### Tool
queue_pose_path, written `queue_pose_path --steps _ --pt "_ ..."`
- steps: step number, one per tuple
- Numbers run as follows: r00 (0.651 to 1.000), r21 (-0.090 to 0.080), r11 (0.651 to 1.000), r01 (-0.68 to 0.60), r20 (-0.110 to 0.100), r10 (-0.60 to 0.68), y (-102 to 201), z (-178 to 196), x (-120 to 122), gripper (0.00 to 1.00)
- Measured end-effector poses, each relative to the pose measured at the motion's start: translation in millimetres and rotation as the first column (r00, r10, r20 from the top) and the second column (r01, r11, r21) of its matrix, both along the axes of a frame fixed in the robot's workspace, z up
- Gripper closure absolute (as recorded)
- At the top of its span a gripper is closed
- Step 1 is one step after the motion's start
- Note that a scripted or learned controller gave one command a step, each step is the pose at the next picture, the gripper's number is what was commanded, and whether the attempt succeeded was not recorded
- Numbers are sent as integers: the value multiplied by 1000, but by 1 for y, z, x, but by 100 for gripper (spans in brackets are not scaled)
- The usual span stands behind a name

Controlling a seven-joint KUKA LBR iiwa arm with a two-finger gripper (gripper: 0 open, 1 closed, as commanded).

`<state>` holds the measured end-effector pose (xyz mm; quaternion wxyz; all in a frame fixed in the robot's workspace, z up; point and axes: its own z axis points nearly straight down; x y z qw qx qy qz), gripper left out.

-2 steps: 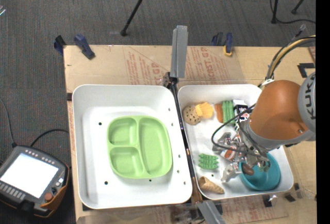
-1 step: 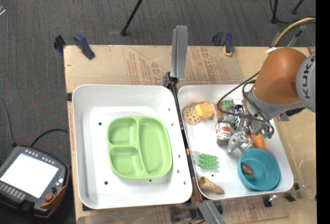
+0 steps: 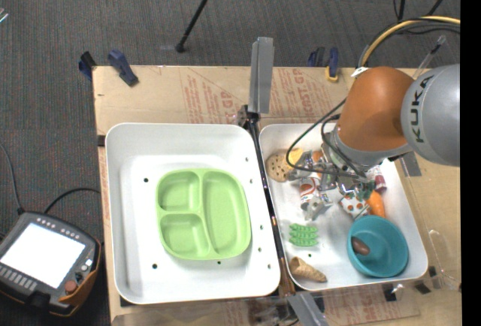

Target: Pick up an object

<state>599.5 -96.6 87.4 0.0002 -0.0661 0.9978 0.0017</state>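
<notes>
While the gripper (image 3: 325, 185) sits low in the right bin (image 3: 415, 234) over a jumble of small toys (image 3: 312, 197) (can't tell its state), they look light, hard and slippery, so I'd pinch one across its narrow middle.

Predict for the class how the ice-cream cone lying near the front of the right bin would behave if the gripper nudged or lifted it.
The cone lies on its side, so a nudge would probably roll it in a curve around its narrow tip. It looks small and stiff, likely light. Its taper may let it slip from fingers closing near the tip.
</notes>
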Motion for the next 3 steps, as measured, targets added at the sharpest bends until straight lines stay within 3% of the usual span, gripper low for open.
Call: queue_pose_path --steps 1,2,3 --pt "988 -1 988 155 3 -155 13 1 46 0" --pt "974 -2 974 226 -2 -226 1 0 -25 0" --pt "959 -1 959 284 3 -284 -11 1 38 0"
